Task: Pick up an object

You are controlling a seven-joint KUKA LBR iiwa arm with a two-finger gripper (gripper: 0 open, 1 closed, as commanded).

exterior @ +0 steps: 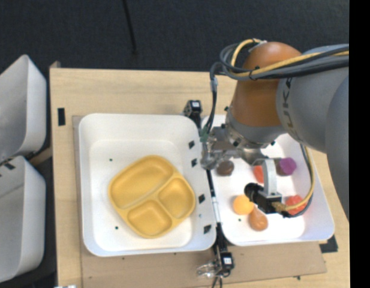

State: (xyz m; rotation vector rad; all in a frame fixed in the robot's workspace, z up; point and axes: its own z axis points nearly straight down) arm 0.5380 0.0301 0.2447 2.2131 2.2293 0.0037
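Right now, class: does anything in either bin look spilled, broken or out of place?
Nothing stands out. The yellow divided tray lies flat in the left bin, set at a slant. Small items, including an orange ball and a purple piece, sit loose in the right bin.

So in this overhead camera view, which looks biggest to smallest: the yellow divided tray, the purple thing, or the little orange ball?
1. Yellow divided tray, by far the largest.
2. and 3. Purple thing and orange ball: they look alike in size, so I cannot rank them.
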